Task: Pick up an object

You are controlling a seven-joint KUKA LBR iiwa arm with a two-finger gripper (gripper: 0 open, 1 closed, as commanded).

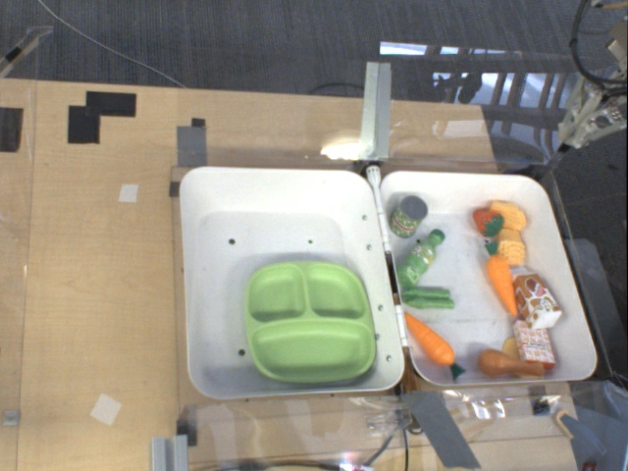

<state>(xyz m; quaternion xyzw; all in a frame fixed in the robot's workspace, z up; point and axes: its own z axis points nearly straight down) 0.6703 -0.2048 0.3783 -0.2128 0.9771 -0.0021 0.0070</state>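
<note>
Resting in two white bins on the table, toy foods and a tray.
Gripper at two o'clock, state untellable; carrot in right bin; green tray in left bin.

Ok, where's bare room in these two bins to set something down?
Left bin: bare floor across the back, behind the green tray, plus a strip on its left. Right bin: one patch in the middle, between the green bottle and the upright carrot. Its left wall, right side and front edge are crowded.
</note>
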